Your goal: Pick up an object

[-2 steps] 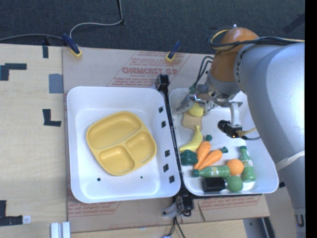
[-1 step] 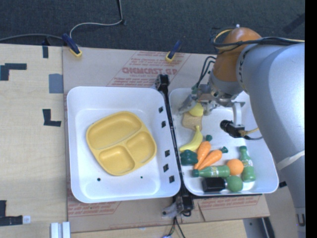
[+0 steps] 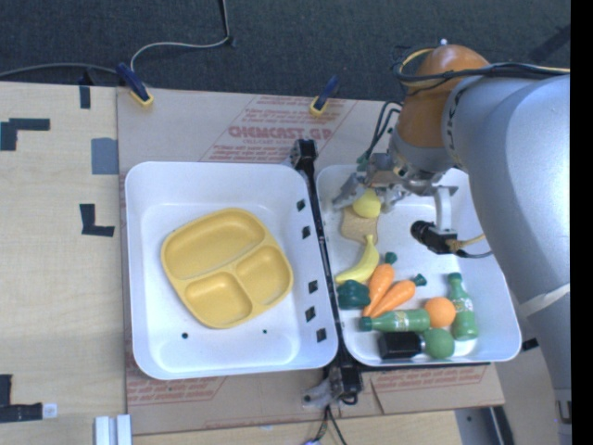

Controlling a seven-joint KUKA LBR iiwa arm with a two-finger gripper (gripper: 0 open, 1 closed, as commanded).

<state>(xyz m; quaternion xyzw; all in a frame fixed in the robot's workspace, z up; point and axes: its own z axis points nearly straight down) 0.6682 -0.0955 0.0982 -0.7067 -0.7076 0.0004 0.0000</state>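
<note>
Left bin [image 3: 148, 276]: holds a yellow divided tray [image 3: 227, 265], lying flat near its middle; no risk here unless the arm swings across.
Divider [image 3: 315, 248]: the black strip between the bins; a thing dragged leftward could catch on it.
Right bin [image 3: 496, 290]: toys are crowded toward its near edge, with a banana [image 3: 363, 262], two carrots [image 3: 387, 290], a green bottle [image 3: 398, 321], an orange ball [image 3: 441, 311] and a black block [image 3: 400, 344] touching or just beside one another.
Pincer [image 3: 371, 191]: low at the bin's far left corner, right over a pale yellow lemon-like piece [image 3: 367, 204]; I cannot tell how far open it is or whether it has hold of anything.
Risk: the piece looks round and smooth, so it may squirt sideways from an off-centre squeeze.
Risk: a beige lump [image 3: 355, 226] just beside it could be nudged or pinched along with it.
</note>
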